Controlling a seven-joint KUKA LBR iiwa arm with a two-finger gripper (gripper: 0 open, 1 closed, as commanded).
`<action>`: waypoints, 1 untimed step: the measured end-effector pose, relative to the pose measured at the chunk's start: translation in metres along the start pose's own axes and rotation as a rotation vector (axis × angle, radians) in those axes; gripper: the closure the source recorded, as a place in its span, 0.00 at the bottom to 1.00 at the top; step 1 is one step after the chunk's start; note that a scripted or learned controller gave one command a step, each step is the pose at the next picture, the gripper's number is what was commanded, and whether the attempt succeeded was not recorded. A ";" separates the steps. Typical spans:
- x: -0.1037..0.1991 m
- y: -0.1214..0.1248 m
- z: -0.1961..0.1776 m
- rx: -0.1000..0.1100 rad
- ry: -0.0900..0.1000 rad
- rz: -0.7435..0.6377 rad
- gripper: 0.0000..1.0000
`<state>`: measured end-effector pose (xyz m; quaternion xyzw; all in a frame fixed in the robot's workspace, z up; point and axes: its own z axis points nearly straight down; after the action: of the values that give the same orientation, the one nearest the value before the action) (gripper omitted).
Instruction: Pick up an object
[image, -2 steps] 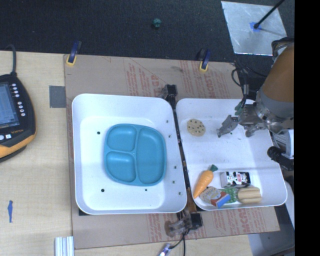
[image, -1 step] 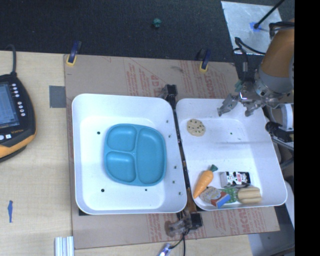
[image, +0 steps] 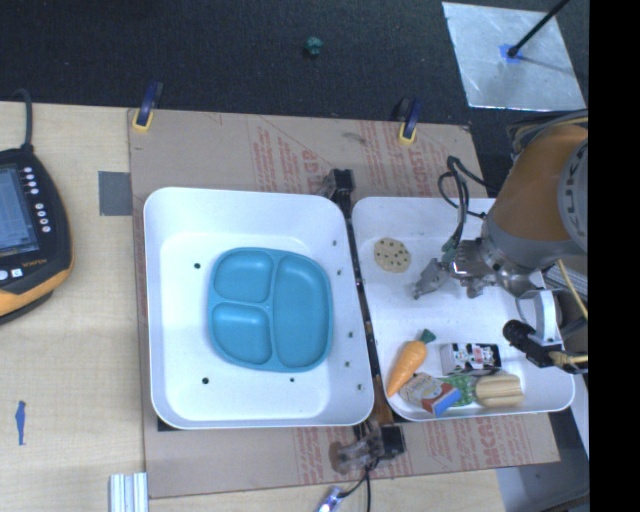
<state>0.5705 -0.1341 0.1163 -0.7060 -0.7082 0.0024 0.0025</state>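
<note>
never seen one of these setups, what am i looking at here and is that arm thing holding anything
This is one photo from a fixed camera above a workbench, looking down at a slant. The grey arm with an orange band is a robot reaching in from the right. Its gripper, a two-fingered claw, hangs over the right white bin, and nothing shows between its fingers.

The left white bin holds a blue divided plate. The right bin holds a toy cookie, a toy carrot, a small black and white box and a heap of small items along its near edge. The device on the far left is a handheld control pad.
</note>
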 end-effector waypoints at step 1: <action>-0.074 0.085 0.024 -0.004 0.000 0.000 0.00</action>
<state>0.6557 -0.2079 0.0914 -0.7061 -0.7081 0.0011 0.0011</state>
